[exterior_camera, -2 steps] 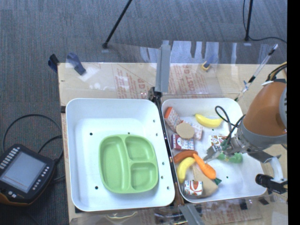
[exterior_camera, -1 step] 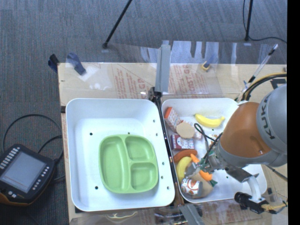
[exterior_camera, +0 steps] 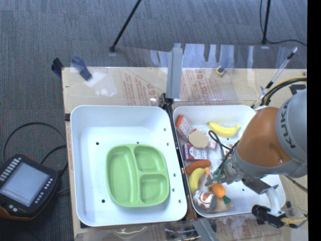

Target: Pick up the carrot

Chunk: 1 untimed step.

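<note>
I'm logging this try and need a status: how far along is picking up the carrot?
Done: the arm has reached into the right bin, with its end effector low over the clutter, right by the carrot.
In hand: closing on the carrot, which lies in the bin among other toy food, next to a banana. No grasp can be confirmed.
Left: gripping it and lifting it.

Bench (exterior_camera: 125, 84): two white bins, left bin (exterior_camera: 80, 134), right bin (exterior_camera: 241, 112), side by side.
</note>
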Motion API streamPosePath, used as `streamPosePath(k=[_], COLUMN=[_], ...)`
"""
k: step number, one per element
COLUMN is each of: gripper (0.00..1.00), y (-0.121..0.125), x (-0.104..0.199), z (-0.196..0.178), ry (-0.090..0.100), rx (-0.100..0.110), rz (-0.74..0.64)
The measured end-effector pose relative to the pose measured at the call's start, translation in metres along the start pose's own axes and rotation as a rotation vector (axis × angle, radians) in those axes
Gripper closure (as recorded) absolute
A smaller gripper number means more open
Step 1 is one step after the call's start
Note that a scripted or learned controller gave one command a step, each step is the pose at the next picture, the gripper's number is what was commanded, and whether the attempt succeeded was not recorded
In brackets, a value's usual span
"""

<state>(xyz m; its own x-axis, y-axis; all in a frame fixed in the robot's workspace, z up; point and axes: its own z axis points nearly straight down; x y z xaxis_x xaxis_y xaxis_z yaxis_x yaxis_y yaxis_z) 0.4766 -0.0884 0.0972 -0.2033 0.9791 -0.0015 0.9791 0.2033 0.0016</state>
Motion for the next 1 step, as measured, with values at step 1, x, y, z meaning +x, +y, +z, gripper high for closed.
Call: streamPosePath(k=[1], gripper=[1.00], y=[0.0174], x=[-0.0268], z=[0.0061], ry=[0.004], rx=[0.007], rz=[0.233])
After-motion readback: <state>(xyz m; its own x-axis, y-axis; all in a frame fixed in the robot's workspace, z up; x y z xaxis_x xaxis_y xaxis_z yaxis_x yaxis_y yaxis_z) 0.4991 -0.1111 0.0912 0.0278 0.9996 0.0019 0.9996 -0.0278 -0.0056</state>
